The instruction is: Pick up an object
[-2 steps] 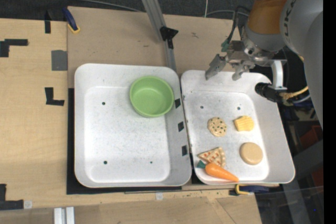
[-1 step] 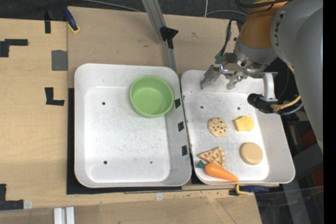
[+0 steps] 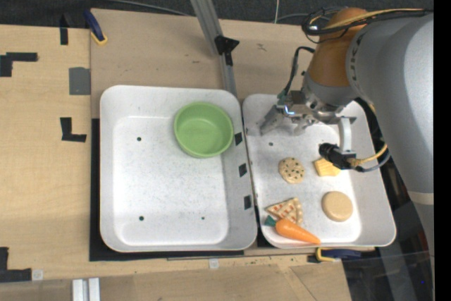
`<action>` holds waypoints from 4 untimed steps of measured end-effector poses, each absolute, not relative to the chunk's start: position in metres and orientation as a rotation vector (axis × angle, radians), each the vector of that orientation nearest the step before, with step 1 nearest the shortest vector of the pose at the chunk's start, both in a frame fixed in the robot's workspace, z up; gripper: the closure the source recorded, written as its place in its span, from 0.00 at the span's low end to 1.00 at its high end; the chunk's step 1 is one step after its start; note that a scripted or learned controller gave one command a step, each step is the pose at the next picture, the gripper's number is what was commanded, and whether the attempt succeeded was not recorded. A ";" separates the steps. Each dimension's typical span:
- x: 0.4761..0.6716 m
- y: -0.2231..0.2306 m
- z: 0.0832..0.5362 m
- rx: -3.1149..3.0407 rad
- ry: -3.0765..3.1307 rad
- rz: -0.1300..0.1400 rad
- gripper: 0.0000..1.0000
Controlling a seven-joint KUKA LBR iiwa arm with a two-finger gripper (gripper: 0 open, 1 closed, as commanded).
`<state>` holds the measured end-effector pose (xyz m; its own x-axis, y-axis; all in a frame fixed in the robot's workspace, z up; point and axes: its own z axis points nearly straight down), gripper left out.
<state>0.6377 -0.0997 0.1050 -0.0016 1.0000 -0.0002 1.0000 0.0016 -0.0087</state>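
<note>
The cookie (image 3: 291, 170) is lying near the middle of the right bin (image 3: 373, 222), the closest toy to the gripper (image 3: 282, 118), which is hovering over that bin's far left corner. Its fingers are spreading apart with nothing between them. A yellow wedge (image 3: 325, 167) is sitting just beside the cookie toward the right edge, a tan disc (image 3: 337, 206) is resting nearer the front, and a waffle piece (image 3: 285, 209) and a carrot (image 3: 297, 231) are crowding the front left corner. The left bin (image 3: 120, 222) is carrying a green bowl (image 3: 203, 129) by its far right corner. For a clean grasp, I would judge centring over the cookie and straddling it before descending as best, keeping clear of the wedge.
</note>
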 end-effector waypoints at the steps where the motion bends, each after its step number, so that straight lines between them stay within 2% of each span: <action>1: 0.640 -0.099 0.119 -2.217 -2.224 0.004 1.00; 3: 0.640 -0.104 0.205 -2.222 -2.225 -0.003 1.00; 4: 0.651 -0.101 0.260 -2.222 -2.227 -0.005 1.00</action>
